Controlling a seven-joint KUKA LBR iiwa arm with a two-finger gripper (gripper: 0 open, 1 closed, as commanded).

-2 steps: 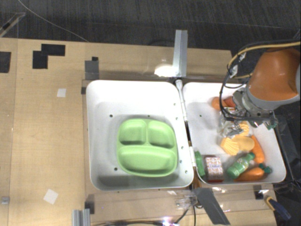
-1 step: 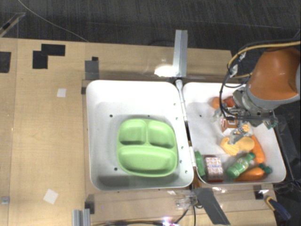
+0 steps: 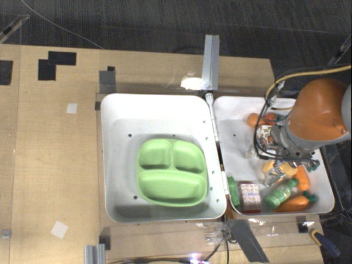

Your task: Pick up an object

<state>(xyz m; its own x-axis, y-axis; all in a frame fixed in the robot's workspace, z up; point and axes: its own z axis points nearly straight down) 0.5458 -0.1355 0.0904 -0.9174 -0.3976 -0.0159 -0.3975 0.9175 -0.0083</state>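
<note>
Two shallow white bins sit side by side on the counter, and the grey arm with its orange band reaches down into the right bin, where the pickable things lie crowded along the near side. Its pincer is hidden beneath the wrist; whether it is apart, together or clamped on anything cannot be told. Below it lie a green bottle, an orange carrot-like piece, a small printed box and a slim green item against the dividing wall. In the left bin rests a green divided tray. Clutter is the likely risk: with pieces touching and overlapping, a grasp could catch two at once, slip off the rounded bottle, or push items against the bin wall.
</note>
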